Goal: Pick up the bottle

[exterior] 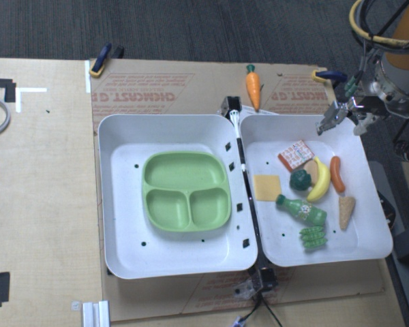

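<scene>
A small green bottle (301,210) with a pale label lies on its side in the right bin (368,240), its cap pointing left, between a yellow cheese slice (266,187) and green pea pods (313,238). My gripper (343,118) hangs above the right bin's far right corner, well up and to the right of the bottle. Its fingers stand apart with nothing between them.
The right bin also holds a snack packet (296,155), broccoli (300,179), a banana (320,180), a sausage (337,174) and a cone (345,211). A green divided plate (187,191) lies in the left bin (116,203). A toy carrot (252,86) lies on the cardboard behind.
</scene>
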Available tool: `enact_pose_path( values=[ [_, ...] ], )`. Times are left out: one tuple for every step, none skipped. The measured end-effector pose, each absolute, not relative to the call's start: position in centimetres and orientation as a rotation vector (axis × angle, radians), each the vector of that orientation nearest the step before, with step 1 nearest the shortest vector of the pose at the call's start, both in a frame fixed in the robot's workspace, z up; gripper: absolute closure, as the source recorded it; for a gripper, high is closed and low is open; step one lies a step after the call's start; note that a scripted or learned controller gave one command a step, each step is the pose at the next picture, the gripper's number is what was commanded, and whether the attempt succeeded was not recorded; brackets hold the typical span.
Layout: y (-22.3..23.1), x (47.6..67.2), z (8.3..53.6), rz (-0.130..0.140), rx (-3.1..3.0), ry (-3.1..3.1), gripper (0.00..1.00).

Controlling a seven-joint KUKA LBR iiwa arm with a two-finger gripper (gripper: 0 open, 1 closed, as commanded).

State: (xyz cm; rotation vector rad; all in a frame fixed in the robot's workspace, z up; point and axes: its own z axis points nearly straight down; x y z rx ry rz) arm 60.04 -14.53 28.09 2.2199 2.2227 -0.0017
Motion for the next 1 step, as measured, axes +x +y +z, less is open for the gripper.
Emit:
enact_pose_path(
  values=[
    [-14.56,60.08,29.04,-0.002,2.216,2.224,1.00]
  ],
)
